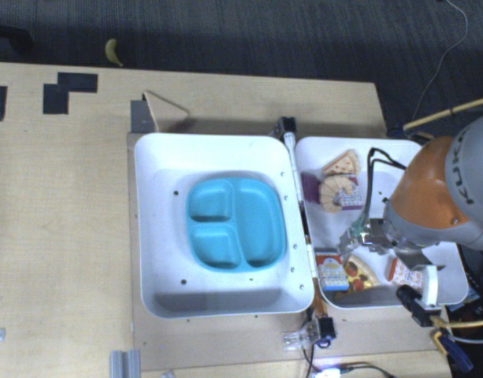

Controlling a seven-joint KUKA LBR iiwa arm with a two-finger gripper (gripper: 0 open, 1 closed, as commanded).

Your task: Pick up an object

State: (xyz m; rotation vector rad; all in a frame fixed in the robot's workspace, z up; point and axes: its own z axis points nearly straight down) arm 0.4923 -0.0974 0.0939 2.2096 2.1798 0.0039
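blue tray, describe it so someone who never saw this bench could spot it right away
Two white bins sit side by side; take the left bin. In its middle lies the blue tray, a rounded plate split into three compartments. It is the sole item there, while the right bin holds small food-like items under the arm.
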